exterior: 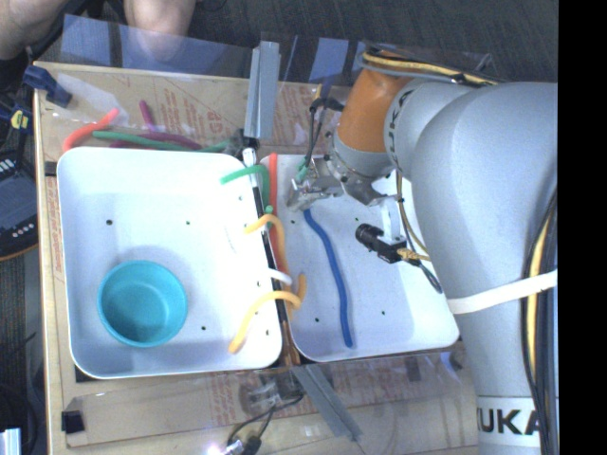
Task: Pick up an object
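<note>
Blue cord (pixel 333 275) is the thing we take as the task's object: a long, thin, bendy strip lying flat on the floor of the right bin (pixel 410 318). It runs from the bin's far left part, curves gently, and ends near the bin's near wall. We see its upper end just below the gripper (pixel 304 193), which hangs over the bin's far left corner. We cannot tell whether the two touch. The gripper is small and partly hidden by the wrist, so we cannot tell whether it is spread or pressed together, and we see nothing held in it. Above it the arm (pixel 474 188) carries its orange band (pixel 365 114), and the grey body covers much of the right bin's right side.

Along the shared edge of the two bins several other strips lie draped. We see a green strip (pixel 241 173) and a red strip (pixel 273 172) at the far end, a short yellow strip (pixel 261 224) below them, and a longer yellow strip (pixel 256 315) arching over the rim nearer to us. A small orange piece (pixel 302 283) sits just beside that arch.

In the left bin (pixel 142 207) a teal bowl (pixel 142 301) stands upright in the near left part, well apart from the cord. Behind this bin, on the bench (pixel 204 98), more green, red and pink strips (pixel 142 138) lie along the far wall.
</note>
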Tool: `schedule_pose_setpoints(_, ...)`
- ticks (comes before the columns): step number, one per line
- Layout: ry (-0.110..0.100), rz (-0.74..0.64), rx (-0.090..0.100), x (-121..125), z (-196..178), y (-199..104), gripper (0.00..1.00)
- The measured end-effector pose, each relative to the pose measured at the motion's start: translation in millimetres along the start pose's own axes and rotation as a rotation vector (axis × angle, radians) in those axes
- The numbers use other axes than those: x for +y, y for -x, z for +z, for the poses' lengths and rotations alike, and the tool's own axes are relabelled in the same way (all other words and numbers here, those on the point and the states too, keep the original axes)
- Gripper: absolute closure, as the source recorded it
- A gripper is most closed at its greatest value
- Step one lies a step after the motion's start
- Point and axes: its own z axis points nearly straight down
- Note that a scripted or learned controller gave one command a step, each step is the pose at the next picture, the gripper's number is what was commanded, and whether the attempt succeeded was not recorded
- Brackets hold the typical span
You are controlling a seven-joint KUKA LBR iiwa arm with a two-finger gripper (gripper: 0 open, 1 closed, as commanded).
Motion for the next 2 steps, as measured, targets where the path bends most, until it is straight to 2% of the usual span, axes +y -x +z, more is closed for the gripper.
schedule_pose_setpoints(1, -0.001, -0.004, 0.001, 1, -10, -1, 1.0)
schedule_pose_setpoints(2, -0.002, -0.417, -0.001, 6, -149, -55, 1.0)
